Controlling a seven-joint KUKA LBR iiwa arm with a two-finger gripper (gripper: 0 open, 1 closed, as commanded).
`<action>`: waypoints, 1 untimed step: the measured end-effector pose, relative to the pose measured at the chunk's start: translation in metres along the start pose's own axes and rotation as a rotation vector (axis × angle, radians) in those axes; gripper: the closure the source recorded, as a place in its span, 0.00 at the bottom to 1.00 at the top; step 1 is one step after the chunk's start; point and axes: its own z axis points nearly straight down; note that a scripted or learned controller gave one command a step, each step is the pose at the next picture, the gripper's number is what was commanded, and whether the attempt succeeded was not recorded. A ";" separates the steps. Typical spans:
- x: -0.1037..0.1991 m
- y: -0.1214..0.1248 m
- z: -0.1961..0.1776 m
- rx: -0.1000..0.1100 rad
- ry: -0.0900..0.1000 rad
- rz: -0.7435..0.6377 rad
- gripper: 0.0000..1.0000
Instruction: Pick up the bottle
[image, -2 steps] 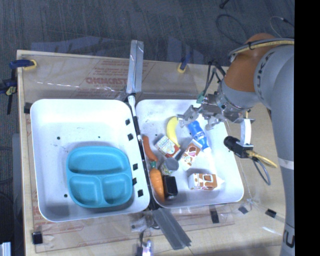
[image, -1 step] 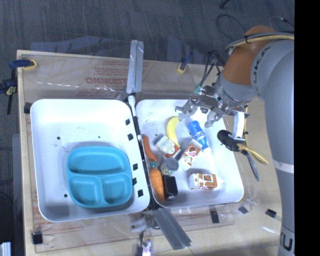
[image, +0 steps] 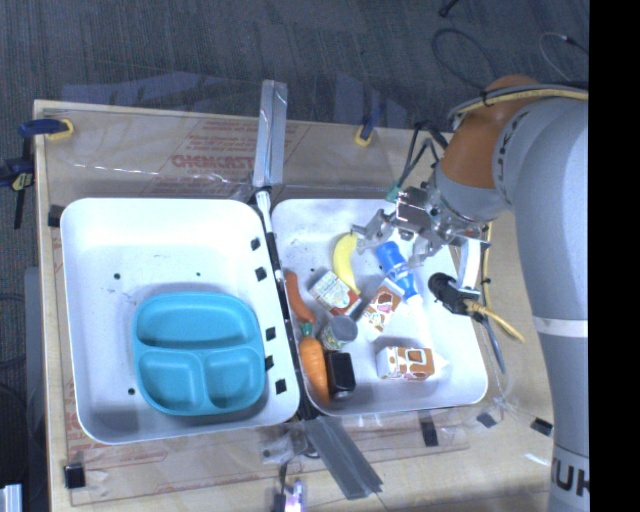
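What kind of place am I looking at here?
Probably a robotics lab test bench: a grey robot arm reaches over two white bins, the right one cluttered with toy food like a carrot and banana.

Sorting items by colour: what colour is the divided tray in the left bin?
Light blue; the tray shows plainly in the camera view, lying in the left bin.
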 end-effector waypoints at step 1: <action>0.000 -0.004 -0.036 -0.004 0.001 -0.110 0.00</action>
